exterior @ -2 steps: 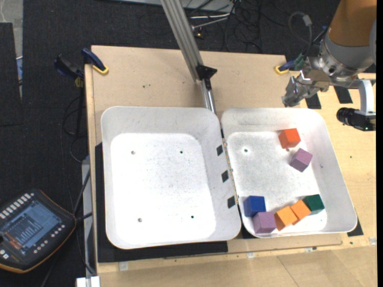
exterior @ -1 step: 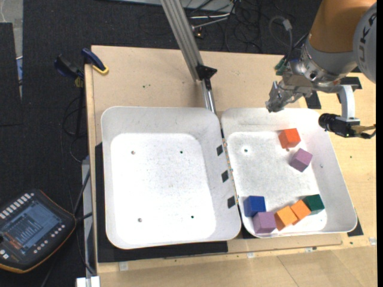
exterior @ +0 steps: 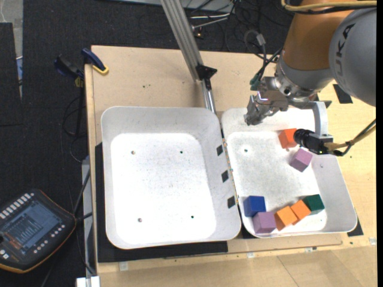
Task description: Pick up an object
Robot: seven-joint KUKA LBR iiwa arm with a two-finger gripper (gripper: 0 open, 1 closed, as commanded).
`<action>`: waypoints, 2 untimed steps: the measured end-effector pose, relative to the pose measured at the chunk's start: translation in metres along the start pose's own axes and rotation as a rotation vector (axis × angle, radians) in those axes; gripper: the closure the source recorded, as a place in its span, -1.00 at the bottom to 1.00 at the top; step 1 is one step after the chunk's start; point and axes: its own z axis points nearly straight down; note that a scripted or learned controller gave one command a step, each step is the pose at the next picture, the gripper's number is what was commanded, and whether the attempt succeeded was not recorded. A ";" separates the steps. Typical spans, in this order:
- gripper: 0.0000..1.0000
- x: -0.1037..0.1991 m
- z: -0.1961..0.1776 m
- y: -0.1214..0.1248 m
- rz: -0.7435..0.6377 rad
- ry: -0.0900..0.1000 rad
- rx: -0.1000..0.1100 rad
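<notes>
We see pincer (exterior: 254, 117), grip state unclear, nothing visibly held, far from blocks; could close on air.

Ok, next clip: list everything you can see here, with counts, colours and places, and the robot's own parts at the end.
white bins: 2, side by side on the bench
orange blocks: 2, one at right bin's far side, one in its near row
purple blocks: 2, one mid right bin, one in near row
blue block: 1, right bin, near row
green block: 1, right bin, near row
pendant: 1, grey and orange, left of the bench
clamp: 1, blue and yellow, bench's far left corner
gripper: 1, dark, over right bin's far edge
</notes>
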 end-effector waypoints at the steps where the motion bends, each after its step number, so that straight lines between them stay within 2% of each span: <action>1: 1.00 0.054 0.019 -0.018 -0.001 0.000 -0.001; 2: 1.00 0.107 0.017 -0.029 -0.001 0.001 -0.002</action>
